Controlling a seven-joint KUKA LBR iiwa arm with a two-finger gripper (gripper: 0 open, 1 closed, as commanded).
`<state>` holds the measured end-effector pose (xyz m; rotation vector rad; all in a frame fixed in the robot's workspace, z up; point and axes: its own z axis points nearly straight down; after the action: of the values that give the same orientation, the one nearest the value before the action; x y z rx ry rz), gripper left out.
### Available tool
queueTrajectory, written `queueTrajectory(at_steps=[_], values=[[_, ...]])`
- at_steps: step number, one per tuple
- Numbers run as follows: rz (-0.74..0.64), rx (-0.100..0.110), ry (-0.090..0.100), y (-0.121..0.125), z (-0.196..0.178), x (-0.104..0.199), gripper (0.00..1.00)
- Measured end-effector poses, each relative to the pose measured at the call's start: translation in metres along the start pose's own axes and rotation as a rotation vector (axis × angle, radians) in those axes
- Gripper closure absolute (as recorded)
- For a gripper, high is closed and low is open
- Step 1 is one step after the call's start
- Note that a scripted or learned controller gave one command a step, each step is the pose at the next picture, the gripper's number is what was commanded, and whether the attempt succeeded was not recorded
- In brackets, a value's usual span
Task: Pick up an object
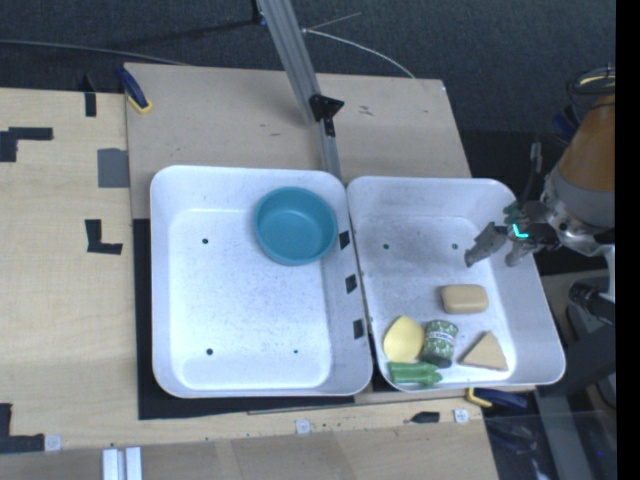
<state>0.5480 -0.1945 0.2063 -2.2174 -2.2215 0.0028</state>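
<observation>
Green pepper (414, 373) lies nearest; the arm's fingers (482, 247) hang spread and empty above the right bin (400, 218).

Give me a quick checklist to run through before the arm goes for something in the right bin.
1. gripper carries nothing: ok, its jaws are spread, nothing between them.
2. Gripper above right bin: ok, near its right wall.
3. Nearest target free: ok, the tan block lies apart.
4. Front cluster separated: not ok, yellow piece, dark can and green piece crowd together.
5. Blue bowl out of the path: ok, left bin.
</observation>
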Motion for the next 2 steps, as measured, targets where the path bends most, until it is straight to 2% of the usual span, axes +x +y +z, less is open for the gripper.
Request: queueTrajectory(at_steps=[1, 2], values=[[0.0, -0.002, 0.0, 0.001, -0.001, 0.0, 0.0], [0.001, 0.002, 0.0, -0.002, 0.043, 0.0, 0.0]])
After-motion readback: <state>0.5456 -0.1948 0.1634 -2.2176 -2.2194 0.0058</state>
